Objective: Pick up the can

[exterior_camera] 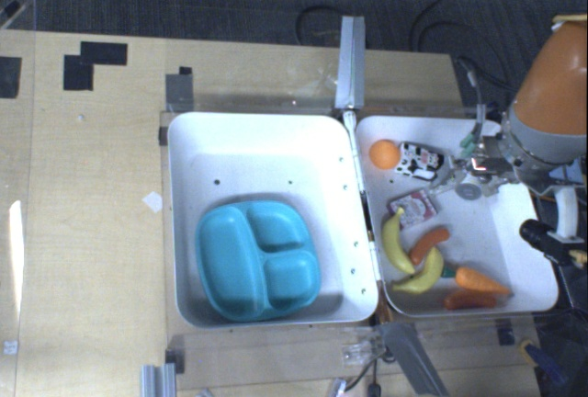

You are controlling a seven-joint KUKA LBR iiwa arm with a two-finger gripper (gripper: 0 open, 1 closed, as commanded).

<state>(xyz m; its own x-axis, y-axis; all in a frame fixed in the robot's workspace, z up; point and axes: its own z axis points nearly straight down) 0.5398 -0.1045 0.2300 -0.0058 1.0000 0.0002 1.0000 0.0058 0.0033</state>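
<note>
The can (419,161), black and white, lies on its side near the back of the right bin (524,239), just right of an orange ball (384,154). My gripper (472,173) hangs over the same bin, a short way to the right of the can and apart from it. The grey arm with its orange band (554,87) reaches in from the right behind it.
In front of the can lie a pink packet (415,205), two bananas (404,255), a red sausage (428,244) and a carrot (480,279). The left bin (193,156) holds a blue divided plate (257,259). A metal divider (349,64) stands between the bins at the back.
</note>
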